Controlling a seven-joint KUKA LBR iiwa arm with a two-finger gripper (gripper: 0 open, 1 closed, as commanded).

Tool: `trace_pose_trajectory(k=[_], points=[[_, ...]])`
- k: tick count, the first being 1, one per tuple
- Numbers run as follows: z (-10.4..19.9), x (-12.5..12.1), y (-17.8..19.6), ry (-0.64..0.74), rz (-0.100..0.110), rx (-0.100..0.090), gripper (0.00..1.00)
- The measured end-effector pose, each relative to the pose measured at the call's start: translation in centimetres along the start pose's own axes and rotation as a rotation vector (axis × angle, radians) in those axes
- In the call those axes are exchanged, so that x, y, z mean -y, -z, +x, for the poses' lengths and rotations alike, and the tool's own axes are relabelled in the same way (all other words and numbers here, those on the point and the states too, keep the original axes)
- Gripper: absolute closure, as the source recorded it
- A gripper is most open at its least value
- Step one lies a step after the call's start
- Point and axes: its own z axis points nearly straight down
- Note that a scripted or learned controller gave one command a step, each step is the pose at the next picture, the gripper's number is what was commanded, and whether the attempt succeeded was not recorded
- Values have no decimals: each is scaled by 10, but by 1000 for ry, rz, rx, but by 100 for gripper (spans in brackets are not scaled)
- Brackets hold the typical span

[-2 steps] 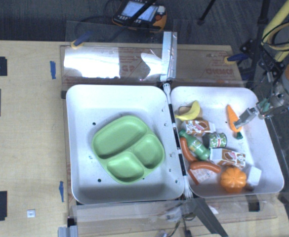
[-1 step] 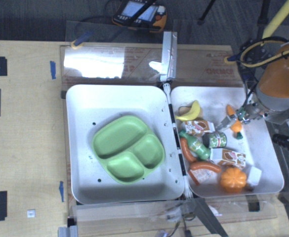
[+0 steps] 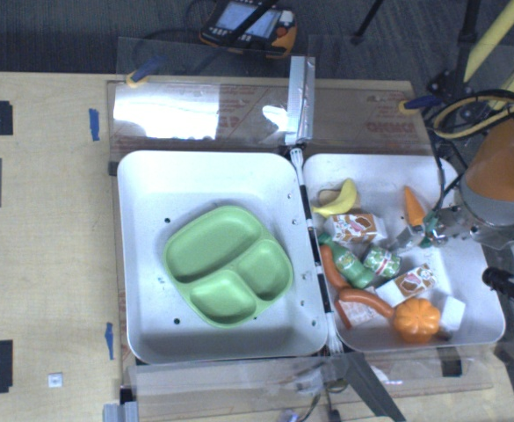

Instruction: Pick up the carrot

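The carrot [image 3: 412,206], a small orange tapered piece, lies in the right bin [image 3: 476,323] near its back right corner. My gripper [image 3: 425,233] hangs just in front of the carrot, at its lower end and very close to it. The arm comes in from the right, with its orange band [image 3: 503,170] above the bin's right wall. Nothing shows as lifted off the bin floor.
The right bin also holds a banana [image 3: 340,199], two small cartons [image 3: 355,229], a green bottle [image 3: 362,269], a red-orange sausage [image 3: 362,304] and an orange pumpkin [image 3: 415,320]. The left bin [image 3: 142,192] holds a green divided plate [image 3: 228,264].
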Motion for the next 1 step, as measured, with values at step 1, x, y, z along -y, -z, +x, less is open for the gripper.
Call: trace_pose_trajectory(k=[1], points=[[23, -27, 32, -56, -3, 5, 0]])
